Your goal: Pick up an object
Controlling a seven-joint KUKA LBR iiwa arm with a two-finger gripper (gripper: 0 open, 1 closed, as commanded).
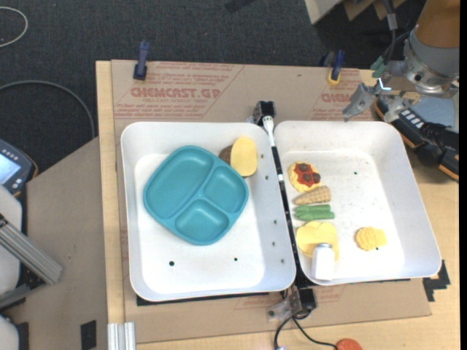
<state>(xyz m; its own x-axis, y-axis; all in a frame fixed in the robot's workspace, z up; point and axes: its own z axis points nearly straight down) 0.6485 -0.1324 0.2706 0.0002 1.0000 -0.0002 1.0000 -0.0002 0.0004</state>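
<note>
Gripper (363, 100) sits at top right of the view, above the back rim of the right bin (394, 133), just off its far edge. Fingers look spread apart w/ nothing between them, tips pointing down-left toward the bench. Arm (438, 28) comes in from upper right corner, orange band above the grey wrist.

Right bin, nearest the gripper: items lie in a column along its left side, well apart from the gripper. From back to front: pizza slice (304, 174) w/ red bits, corn cob (312, 195) just below it, green bean pod (314, 212) below that, then a yellow piece (316, 235) touching a white bottle (323, 261) near the front rim. A small yellow item (371, 238) lies alone, right of the yellow piece, approx mid-bin toward the front.

Left bin (142, 261): teal divided plate (195, 194) w/ three compartments, tilted, fills most of the middle. At its back-right edge a yellow oval (244, 156) leans by the bin's right wall, w/ a brown item (227, 154) partly hidden just left of it.

Both bins sit side by side on a cardboard sheet (190, 86) w/ red print; two clamps, blue (141, 59) at back left and another (336, 67) at back right, grip its far edge.
</note>
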